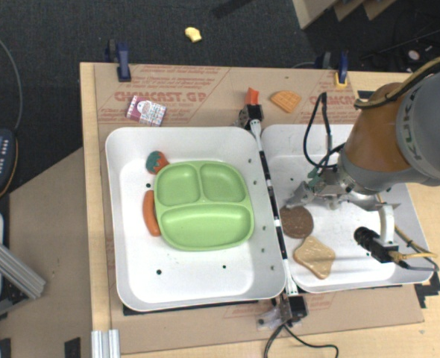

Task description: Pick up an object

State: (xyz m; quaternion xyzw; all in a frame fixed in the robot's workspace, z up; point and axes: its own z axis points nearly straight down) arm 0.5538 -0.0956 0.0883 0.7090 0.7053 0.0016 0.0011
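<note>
Pincer (318, 189): seen low in the right bin (354, 278); its opening cannot be told.
Patty (297, 221): brown disc, lying just below the pincer, near the divider.
Toast (314, 256): found just beside the patty.
Left bin (130, 259): a green tray (203, 204) is carried.
Risk: the flat patty could be missed and nudged against the wall.

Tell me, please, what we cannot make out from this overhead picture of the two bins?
- Gripper, camera view: the grey-and-orange arm covers most of it, so whether it holds anything is unclear.
- Right bin: the arm hides its far right part.
- Orange sausage-shaped item: partly tucked under the green tray.
- Small packet on the bench: print too small to read.
</note>
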